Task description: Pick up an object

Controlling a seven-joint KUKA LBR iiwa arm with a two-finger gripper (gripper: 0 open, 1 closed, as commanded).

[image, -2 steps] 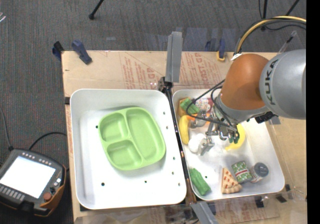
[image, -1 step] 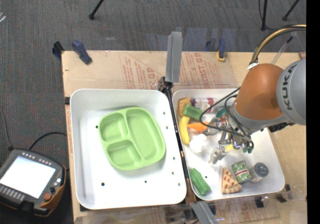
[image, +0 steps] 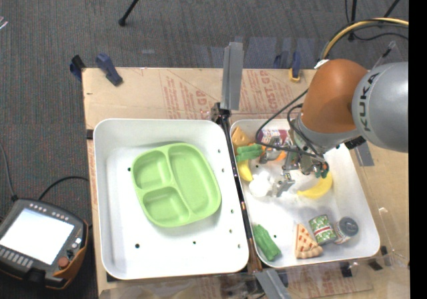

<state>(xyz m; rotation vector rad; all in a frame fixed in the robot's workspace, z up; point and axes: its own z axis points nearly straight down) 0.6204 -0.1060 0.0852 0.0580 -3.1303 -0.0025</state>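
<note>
Camera view, arm: I see the grey KUKA arm with its orange band (image: pixel 337 101) reaching in from the right, low over the right white bin (image: pixel 363 214).
Gripper: the two-finger gripper (image: pixel 285 183) hangs by a white egg-like toy (image: pixel 259 187) and a yellow plastic banana (image: pixel 317 187); whether it grips anything, I cannot tell.
Left bin: the green divided plastic tray (image: pixel 177 184) sits alone (likely the drop side).

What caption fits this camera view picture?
Grey arm's tool hovers over toy food in the right white bin; green divided plastic plate lies in the left bin.
</note>
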